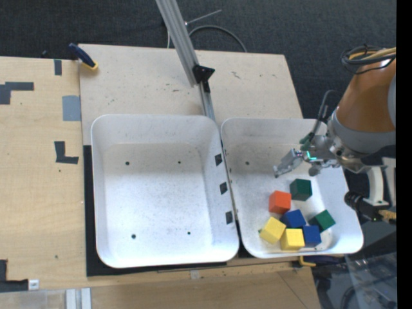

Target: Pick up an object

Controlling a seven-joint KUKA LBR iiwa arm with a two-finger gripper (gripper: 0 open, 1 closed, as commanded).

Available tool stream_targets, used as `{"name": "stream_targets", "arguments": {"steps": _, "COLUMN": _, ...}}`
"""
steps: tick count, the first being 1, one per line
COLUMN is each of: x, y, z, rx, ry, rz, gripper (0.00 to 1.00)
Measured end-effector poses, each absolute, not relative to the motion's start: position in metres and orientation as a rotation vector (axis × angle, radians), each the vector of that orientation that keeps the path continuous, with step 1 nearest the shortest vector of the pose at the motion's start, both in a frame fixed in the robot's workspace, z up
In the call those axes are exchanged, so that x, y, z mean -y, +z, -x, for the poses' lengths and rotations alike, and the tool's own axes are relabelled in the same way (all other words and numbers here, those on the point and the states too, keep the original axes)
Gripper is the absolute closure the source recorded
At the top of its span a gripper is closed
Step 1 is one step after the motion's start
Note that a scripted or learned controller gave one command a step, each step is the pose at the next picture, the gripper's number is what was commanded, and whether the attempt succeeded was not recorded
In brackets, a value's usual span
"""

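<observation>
Jaws appear spread, nothing between them: the gripper (293, 161) hangs over the right bin (257, 134), fingers (284, 167) angled down and left toward the bin's bare floor, w/ a small green light glowing at the wrist just behind. Nearest object is a dark green cube (300, 188), just below and right of the fingertips, apart from them. Beside it on the left, an orange cube (279, 201). Further toward the bin's near edge the rest bunch together: a blue cube (295, 219) touching the orange one's lower corner, a yellow cube (272, 230) at the cluster's left, a second yellow cube (294, 239) next to it, a second blue cube (311, 235) pressed against that, and a second green cube (324, 220) tilted at the cluster's right. Behind the gripper, the arm (367, 108), orange band above grey wrist, comes in from the right edge. Left bin (103, 172) sits alongside, rims touching, black clips along the shared wall. A metal rail (177, 24) slants down from the top to the bins' junction. A blue-and-yellow tool (83, 56) lies at the board's far left corner
</observation>
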State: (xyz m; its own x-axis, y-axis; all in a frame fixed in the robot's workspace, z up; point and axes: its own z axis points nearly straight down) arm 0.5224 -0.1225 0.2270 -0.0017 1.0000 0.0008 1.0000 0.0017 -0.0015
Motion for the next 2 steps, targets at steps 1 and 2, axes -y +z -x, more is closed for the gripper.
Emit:
{"name": "stream_targets", "arguments": {"steps": 1, "x": 0.124, "y": 0.183, "z": -0.518, "rx": 2.219, "ry": 0.007, "rz": 2.217, "gripper": 0.00}}
{"name": "stream_targets", "arguments": {"steps": 2, "x": 0.129, "y": 0.137, "z": -0.516, "rx": 2.218, "ry": 0.007, "rz": 2.218, "gripper": 0.00}}
